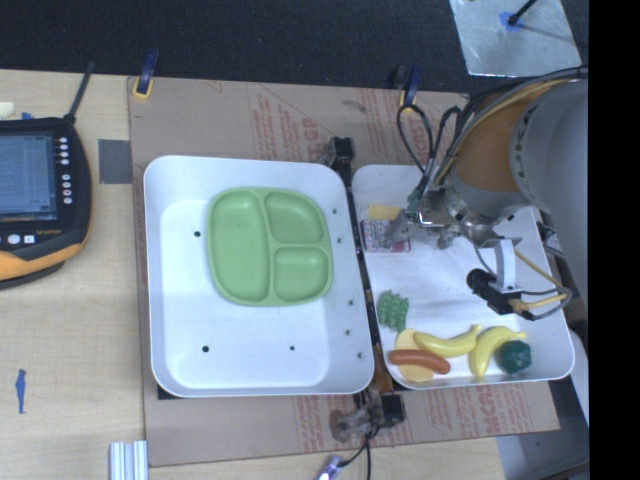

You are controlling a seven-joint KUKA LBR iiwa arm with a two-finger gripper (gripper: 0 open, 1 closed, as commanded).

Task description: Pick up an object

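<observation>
Two shallow white bins are seen side by side on the surface. The left bin carries a green divided plate, set in its upper half. The right bin, toward the right of the frame, is partly covered by the grey arm with its orange band.

The objects that could be picked are gathered in the right bin. Along its lower edge a red sausage-shaped piece, two yellow banana-shaped pieces and a dark green round piece are lined up, touching or just beside one another. A small green leafy piece is placed just above them, near the bin's left wall. At the bin's upper left corner a yellow piece and a pinkish printed packet are found.

The gripper is lowered over the upper part of the right bin, just beside the packet and the yellow piece. Whether the jaws are open or closed cannot be told, as they are hidden among cables and the wrist body. Nothing is seen held.

The task is judged to be at an early stage: the gripper is brought near a candidate object, but no grasp is shown and no lift is made. A closing on one piece and a raise clear of the bin are what is left.
</observation>
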